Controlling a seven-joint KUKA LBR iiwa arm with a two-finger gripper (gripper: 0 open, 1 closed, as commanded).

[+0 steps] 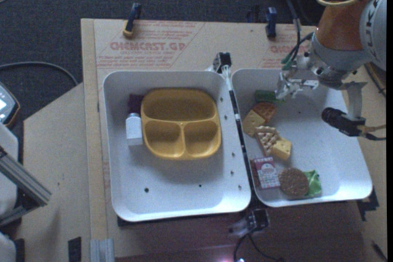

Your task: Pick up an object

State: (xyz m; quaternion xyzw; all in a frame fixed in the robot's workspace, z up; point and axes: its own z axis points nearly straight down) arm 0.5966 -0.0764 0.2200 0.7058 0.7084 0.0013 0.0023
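My gripper point(288, 90) hangs over the back of the right bin point(344, 159), just right of a green piece point(265, 96) and above an orange-brown waffle piece point(265, 110). Nothing shows between its fingers. Below these lie a tan wedge point(252, 123), a crust-edged slice point(266, 138), a yellow cheese block point(282, 149), a red and white carton point(265, 171), and a brown patty point(293, 181) on a green leaf point(314, 183).
The left bin point(123, 181) holds a yellow divided tray point(180, 123), a small white bottle point(134, 129) and a dark purple item point(135, 101). A black camera mount point(341, 119) sticks out beside the arm over the right bin.
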